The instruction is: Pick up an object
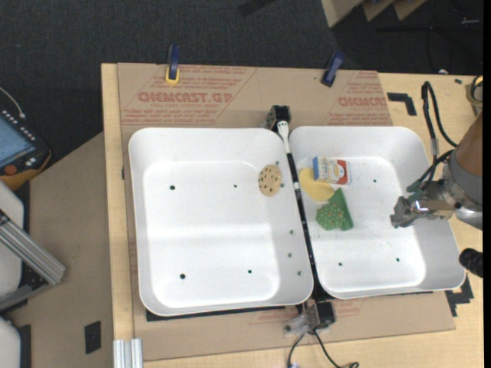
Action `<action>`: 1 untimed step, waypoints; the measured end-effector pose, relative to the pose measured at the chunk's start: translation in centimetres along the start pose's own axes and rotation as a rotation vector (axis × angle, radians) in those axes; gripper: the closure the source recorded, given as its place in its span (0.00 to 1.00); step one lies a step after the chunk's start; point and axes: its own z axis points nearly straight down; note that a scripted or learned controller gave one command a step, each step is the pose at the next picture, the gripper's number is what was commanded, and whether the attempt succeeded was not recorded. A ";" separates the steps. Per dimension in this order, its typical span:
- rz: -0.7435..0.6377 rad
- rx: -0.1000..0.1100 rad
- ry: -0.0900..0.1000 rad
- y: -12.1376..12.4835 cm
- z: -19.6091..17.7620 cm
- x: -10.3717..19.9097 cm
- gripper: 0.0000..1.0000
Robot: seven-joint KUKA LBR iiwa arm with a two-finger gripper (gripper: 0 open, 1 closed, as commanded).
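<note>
— Where's your pincer?

— My pincer (pixel 404 210) hangs low at the right side of the right bin (pixel 399 271), by its rim; whether it is released or clenched, I cannot tell.

— And the things?

— Green piece (pixel 334 215), yellow piece (pixel 314 185) and carton (pixel 332 170) cluster at that bin's upper left; bare floor lies between us. A cookie (pixel 269 179) sits in the left bin (pixel 207 282).

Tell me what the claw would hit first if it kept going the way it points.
The claw sits over the right bin pointing toward the view's left. Carried straight on, it would probably meet the green item first. Its height above the bin floor is unclear, so it could pass over.
</note>
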 end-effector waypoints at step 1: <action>0.013 -0.002 -0.008 -0.2 0.8 -7.1 1.00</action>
